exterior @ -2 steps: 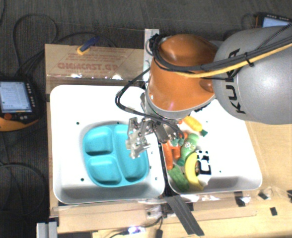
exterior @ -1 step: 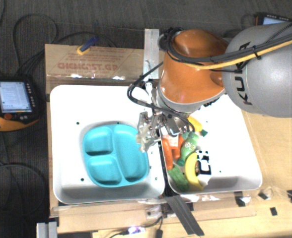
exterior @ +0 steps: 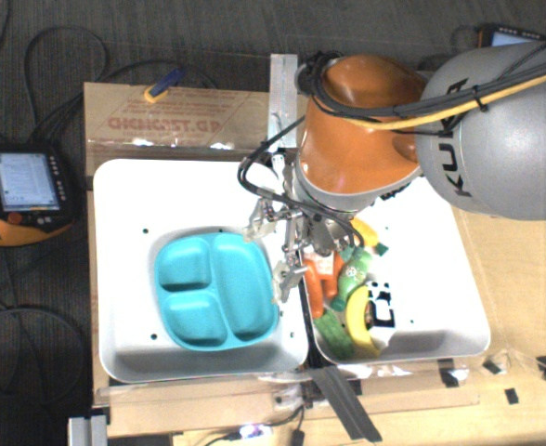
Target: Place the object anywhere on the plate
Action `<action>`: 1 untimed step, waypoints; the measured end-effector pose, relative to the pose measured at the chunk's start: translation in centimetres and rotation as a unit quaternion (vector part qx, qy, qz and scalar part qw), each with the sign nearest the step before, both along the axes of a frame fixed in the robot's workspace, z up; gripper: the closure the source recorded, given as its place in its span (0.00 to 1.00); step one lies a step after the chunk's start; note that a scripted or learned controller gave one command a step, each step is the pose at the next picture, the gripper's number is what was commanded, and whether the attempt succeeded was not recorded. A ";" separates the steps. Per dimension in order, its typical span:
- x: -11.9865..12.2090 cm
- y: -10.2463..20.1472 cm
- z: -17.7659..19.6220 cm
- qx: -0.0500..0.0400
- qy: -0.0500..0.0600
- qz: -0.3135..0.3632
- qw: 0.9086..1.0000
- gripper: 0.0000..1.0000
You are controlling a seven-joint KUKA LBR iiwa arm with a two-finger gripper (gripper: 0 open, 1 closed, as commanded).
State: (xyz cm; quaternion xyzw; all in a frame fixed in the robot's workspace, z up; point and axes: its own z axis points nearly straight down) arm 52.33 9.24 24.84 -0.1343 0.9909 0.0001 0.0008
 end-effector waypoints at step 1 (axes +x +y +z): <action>0.1 0.0 0.9 0.000 -0.001 -0.001 1.000 1.00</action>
